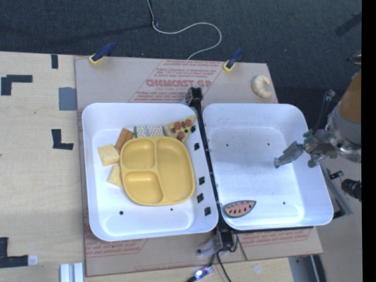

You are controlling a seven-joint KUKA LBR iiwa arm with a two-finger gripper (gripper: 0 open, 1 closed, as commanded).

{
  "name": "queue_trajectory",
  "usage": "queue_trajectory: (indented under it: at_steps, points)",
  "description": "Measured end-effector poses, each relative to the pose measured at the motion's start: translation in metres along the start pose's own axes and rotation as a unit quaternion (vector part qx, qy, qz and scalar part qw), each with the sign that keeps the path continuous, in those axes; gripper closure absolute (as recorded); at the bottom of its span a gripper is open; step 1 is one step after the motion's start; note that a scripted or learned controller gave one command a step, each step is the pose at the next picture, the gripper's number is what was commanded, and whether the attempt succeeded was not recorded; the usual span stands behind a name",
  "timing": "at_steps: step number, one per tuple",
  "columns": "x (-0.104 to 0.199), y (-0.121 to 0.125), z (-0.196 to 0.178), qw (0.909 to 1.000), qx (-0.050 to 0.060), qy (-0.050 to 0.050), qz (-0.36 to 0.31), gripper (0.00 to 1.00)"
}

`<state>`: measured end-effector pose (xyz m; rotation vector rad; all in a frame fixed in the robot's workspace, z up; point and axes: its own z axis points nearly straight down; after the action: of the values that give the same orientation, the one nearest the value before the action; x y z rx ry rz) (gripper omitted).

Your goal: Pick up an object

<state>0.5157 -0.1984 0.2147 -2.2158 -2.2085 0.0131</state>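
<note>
A flat watermelon slice toy [239, 208] lies at the near edge of the right white bin [258, 125]. The left bin [97, 119] holds a smooth yellow divided plate [157, 170] among small toys. The gripper [289, 156] hovers over the right bin, holding nothing; its opening is unclear.

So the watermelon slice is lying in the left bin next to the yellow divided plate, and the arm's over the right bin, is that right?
Not quite. The watermelon slice lies in the right bin, near its front-left corner; the yellow divided plate sits in the left bin. The camera view shows this. The gripper is over the right bin.
</note>
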Motion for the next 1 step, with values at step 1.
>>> queue_trajectory:
  at_steps: [1]
  points:
    - [0.0004,0.0027,-0.0075,1.0000,-0.007,-0.002,-0.002,0.00]
